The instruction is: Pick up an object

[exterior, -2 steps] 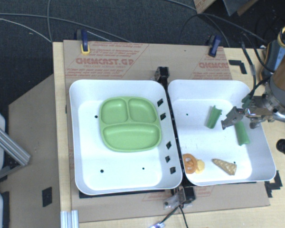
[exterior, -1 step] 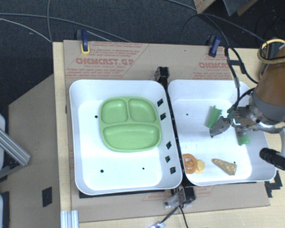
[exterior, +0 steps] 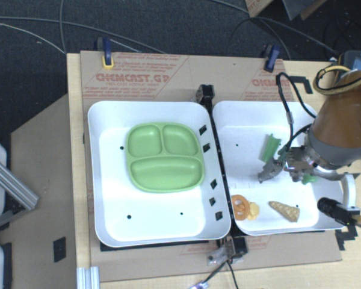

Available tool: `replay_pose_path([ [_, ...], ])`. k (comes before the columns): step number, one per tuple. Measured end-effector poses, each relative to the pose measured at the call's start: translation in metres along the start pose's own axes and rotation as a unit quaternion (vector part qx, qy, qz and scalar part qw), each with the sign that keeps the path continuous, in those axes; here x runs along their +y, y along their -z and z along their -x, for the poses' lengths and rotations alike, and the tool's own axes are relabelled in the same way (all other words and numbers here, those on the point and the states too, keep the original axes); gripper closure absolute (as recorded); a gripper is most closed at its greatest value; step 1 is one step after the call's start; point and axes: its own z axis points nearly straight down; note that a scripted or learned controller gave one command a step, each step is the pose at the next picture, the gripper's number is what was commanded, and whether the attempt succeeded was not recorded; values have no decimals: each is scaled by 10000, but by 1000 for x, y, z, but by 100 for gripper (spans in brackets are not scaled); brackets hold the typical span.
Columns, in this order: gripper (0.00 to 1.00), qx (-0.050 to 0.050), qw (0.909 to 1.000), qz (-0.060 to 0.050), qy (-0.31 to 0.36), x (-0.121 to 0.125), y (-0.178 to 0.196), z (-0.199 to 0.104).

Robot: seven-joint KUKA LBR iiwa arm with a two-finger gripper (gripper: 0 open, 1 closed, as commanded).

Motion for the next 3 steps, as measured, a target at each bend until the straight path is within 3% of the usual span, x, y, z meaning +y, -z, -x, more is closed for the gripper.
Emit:
replay_pose_path([
  [1, 0, 1, 10000, -8, -2, -1, -63, 4],
  [2, 100, -6, 10000, 34, -4, 1, -48, 4],
  [3, 100, -20, 10000, 58, 5, 5, -4, 6],
])
